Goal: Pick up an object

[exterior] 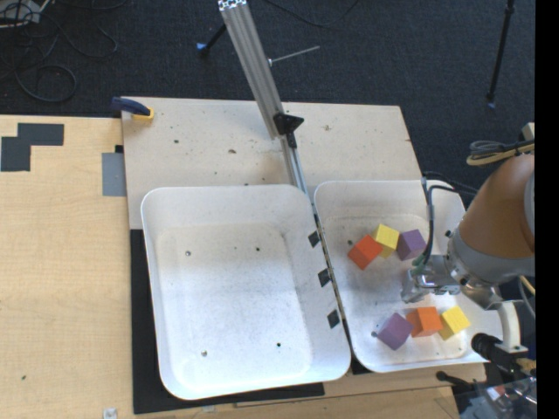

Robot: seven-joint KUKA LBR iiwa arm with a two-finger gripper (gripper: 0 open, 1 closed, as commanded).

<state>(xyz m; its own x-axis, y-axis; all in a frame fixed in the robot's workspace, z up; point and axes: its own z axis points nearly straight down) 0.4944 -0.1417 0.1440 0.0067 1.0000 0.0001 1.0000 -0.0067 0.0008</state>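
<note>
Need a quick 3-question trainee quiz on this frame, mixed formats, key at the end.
1. True or false: all the blocks lie in the right bin.
2. How many blocks are there in total, and in which colours?
3. Multiple choice: the gripper hangs above
A) the left bin
B) the gap between the upper block cluster and the lower one
C) the bench outside the bins

Key
1. True.
2. Six: upper cluster of orange block, yellow block, purple block; lower cluster of purple block, orange block, yellow block.
3. B
</note>
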